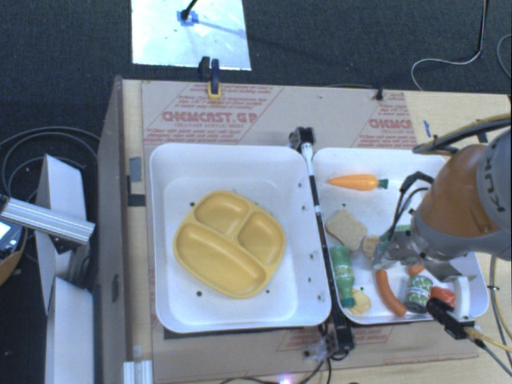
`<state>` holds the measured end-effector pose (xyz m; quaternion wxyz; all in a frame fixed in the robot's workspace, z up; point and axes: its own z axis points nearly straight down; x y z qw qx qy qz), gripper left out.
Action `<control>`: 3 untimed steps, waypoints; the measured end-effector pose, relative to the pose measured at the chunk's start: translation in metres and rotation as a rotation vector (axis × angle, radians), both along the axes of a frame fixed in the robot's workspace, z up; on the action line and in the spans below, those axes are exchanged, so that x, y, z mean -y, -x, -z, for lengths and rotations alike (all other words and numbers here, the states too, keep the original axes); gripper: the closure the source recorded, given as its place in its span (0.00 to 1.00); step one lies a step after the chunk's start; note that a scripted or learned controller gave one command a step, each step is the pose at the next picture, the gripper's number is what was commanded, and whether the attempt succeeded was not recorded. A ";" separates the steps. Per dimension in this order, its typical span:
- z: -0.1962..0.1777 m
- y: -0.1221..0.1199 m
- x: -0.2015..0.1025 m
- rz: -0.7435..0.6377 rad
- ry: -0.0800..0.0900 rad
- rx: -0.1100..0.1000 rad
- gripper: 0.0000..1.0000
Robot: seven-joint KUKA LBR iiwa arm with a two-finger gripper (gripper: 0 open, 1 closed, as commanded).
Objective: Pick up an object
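The arm (468, 202) reaches into the right bin (400, 165), its gripper (390, 250) low among the toys there. How the jaws stand I cannot tell; the wrist hides them, and nothing shows between them.

Taking the gripper as the landmark: a sausage (390, 292) lies just below it, a can (417, 292) just below and right, a bread slice (346, 229) just left, a green bottle (342, 270) to the lower left beside the bin's wall, a yellow piece (360, 301) under that, and a carrot (354, 182) well above. Any of these would serve as the object.

The risk, as I judge it, is crowding. Sausage, can and bread sit close together, so closing fingers may catch two things, or nudge one aside and shut on air. The sausage is round and may roll; the can may tip.

The left bin (184, 162), well left of the gripper, carries a yellow tray (230, 242). Both bins rest on a cardboard-covered bench (240, 110) over dark carpet (64, 38). Cables (28, 158) and a metal rail (48, 218) lie far left.
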<state>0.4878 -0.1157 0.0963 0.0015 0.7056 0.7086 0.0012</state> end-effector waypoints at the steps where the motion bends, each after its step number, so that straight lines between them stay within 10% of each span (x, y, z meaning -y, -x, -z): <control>1: -0.122 0.000 -0.034 0.001 0.000 0.001 1.00; 2: -0.121 0.000 -0.033 0.001 0.000 -0.001 0.00; 3: -0.065 0.002 0.008 0.003 0.000 -0.004 0.00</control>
